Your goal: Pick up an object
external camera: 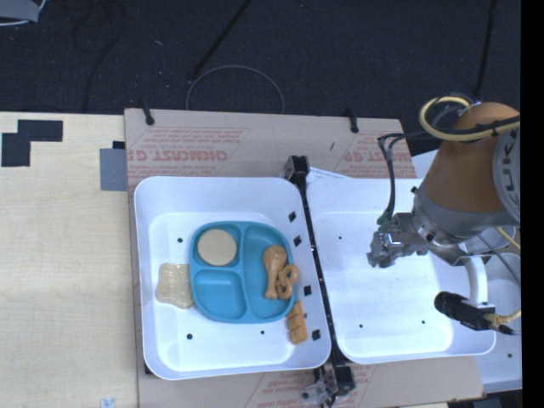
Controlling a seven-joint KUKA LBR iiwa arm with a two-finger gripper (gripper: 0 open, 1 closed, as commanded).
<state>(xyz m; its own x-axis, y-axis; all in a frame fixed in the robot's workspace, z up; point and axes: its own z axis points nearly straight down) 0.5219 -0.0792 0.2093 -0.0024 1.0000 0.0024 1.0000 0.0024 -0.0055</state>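
Tan pretzel (280,272) upright-lengthwise in blue tray (223,304); jaws' state impossible to tell.

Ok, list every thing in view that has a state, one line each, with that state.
Blue three-compartment plastic tray: flat in the left white bin.
Round tan disc: in the tray's upper left compartment.
Brown twisted pretzel-like piece: in the tray's right compartment.
Pale beige flat piece: on the bin floor, against the tray's left edge.
Small orange-brown chunk: on the bin floor, by the tray's lower right corner.
Gripper: over the right white bin, holding nothing visible.
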